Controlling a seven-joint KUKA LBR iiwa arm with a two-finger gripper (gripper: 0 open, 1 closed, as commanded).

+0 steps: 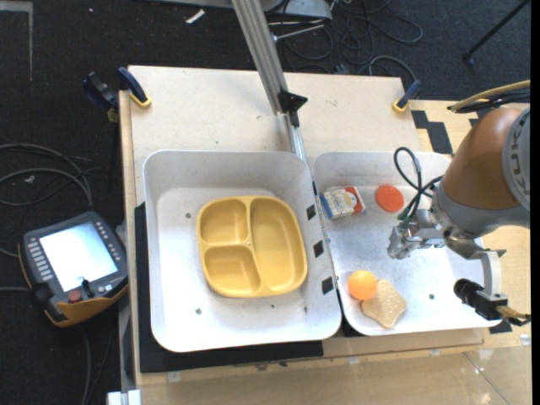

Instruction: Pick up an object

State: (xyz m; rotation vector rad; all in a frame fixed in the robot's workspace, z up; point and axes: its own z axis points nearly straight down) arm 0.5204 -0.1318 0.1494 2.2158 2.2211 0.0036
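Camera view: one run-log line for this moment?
gripper: over right bin, nothing seen held | right bin: carton, red disc, orange ball, bread | left bin: yellow tray

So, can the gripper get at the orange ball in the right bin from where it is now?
Probably yes. The gripper hangs over the right bin, and the orange ball lies uncovered, though touching the beige piece.

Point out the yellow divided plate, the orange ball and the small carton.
yellow divided plate (251,245), camera view, centre divider.
orange ball (362,285), camera view, top surface.
small carton (342,202), camera view, printed face.
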